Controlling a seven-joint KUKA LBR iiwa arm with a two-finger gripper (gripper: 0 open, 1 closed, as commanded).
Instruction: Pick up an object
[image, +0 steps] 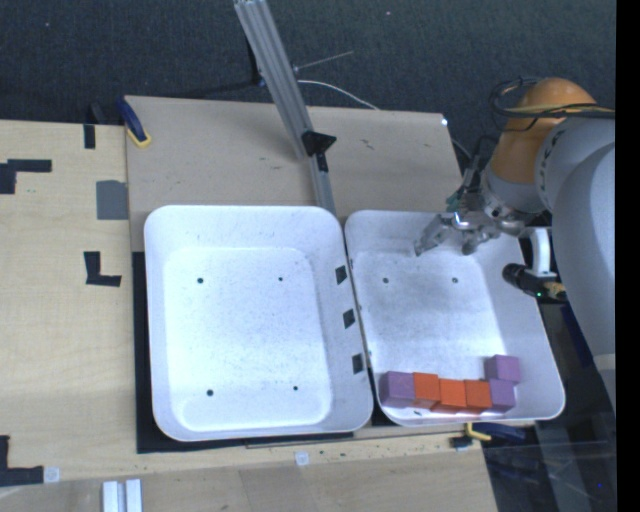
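Purple and orange blocks (452, 389): lying in a row along the near edge of the right bin (520, 330).
Gripper (447, 243): hanging over the bin's far edge, fingers spread apart, holding nothing.
Left bin (160, 300): sitting beside it.

Pale wooden bench (60, 330) over dark carpet (120, 45), metal rail (285, 95) slanting.

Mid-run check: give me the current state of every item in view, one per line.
tool: over the far end of the right bin, holding nothing.
right bin: blocks at its near edge.
purple blocks: resting at the row's ends, one stacked at the right.
orange blocks: resting mid-row.
left bin: sitting flat.
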